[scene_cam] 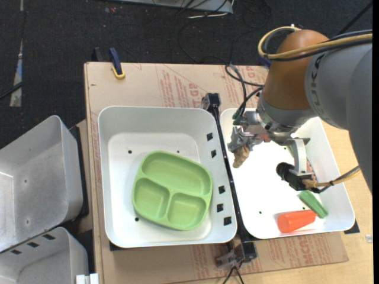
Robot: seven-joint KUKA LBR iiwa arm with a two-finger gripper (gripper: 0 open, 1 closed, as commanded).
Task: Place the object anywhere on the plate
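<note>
Hanging between the gripper's fingers (pixel 241 151) at the left edge of the right bin (pixel 266 218), a small tan object (pixel 240 156) sits clamped, long axis roughly vertical. The green plate (pixel 172 189) lies lower left, in the left bin (pixel 112 158), across the divider.

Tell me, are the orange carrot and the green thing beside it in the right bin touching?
Apart. The camera view shows a thin strip of white bin floor between the orange carrot and the green piece, which lies just above and right of it.
</note>
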